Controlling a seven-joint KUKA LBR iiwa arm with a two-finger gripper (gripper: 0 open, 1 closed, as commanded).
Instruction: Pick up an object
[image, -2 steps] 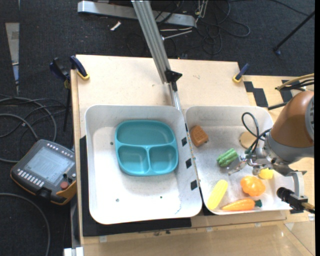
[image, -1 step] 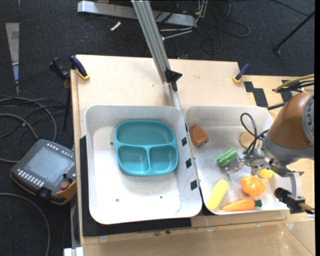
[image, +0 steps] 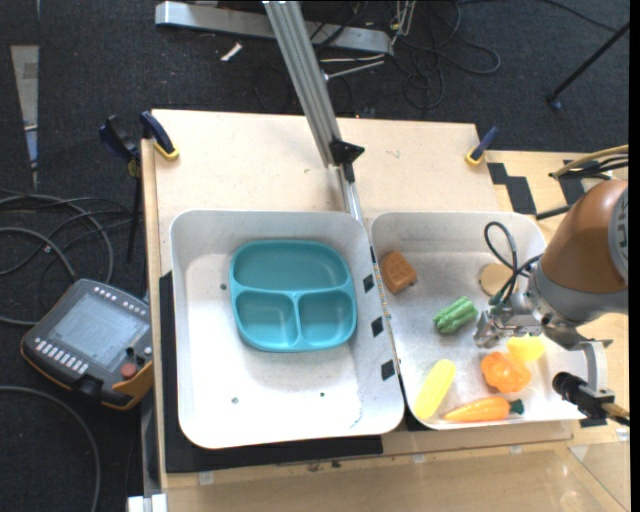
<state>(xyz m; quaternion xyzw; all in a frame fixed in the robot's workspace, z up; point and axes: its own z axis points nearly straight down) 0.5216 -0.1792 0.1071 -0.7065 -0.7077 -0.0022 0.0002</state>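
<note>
In the right bin (image: 440, 228) lie a brown block (image: 398, 271), a green pepper-like piece (image: 455, 315), a yellow banana-like piece (image: 434, 388), an orange carrot (image: 483, 409), an orange rounded piece (image: 505, 372) and a yellow piece (image: 527, 348). My gripper (image: 497, 330) is low in this bin, just right of the green piece and directly above the orange and yellow pieces. Nothing shows between its fingers, and the wrist hides their tips.
The left bin (image: 190, 300) holds a teal divided tray (image: 293, 294). A metal pole (image: 312, 85) slants down to the divider between the bins. The arm's grey and orange body (image: 592, 255) overhangs the right bin's right edge.
</note>
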